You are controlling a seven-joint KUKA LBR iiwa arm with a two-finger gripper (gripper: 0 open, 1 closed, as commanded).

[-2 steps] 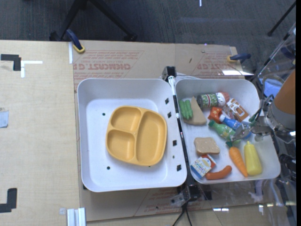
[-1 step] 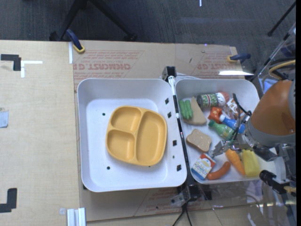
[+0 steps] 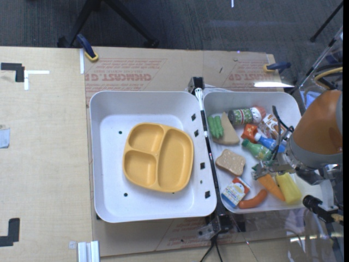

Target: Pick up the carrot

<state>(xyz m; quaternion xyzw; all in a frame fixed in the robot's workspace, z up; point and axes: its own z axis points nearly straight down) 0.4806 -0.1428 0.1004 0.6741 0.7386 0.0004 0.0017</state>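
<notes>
1. A grey KUKA arm with an orange band is reaching in from the right over the right-hand bin (image 3: 210,100), its gripper (image 3: 265,171) hanging low among a jumble of toy food near the bin's front right corner.
2. The carrot (image 3: 271,187), a short orange piece, is lying just below the gripper, close to the bin's front edge, pressed against a yellow block (image 3: 289,188) on its right.
3. The gripper's dark tip is sitting at or just above the carrot's upper end; whether it is gripping anything cannot be told from this angle.
4. A red sausage (image 3: 253,200) is lying just beside the carrot toward the front edge, with a small snack packet (image 3: 235,192) to its left and a slice of bread (image 3: 230,162) farther in.
5. The left-hand bin (image 3: 103,162) is carrying a yellow divided plate (image 3: 158,157) at its centre.
6. The likely risk: with the carrot crowded by the yellow block and sausage, the closing gripper may catch a neighbour instead, or pinch only the carrot's end and let it slip free on lifting.
</notes>
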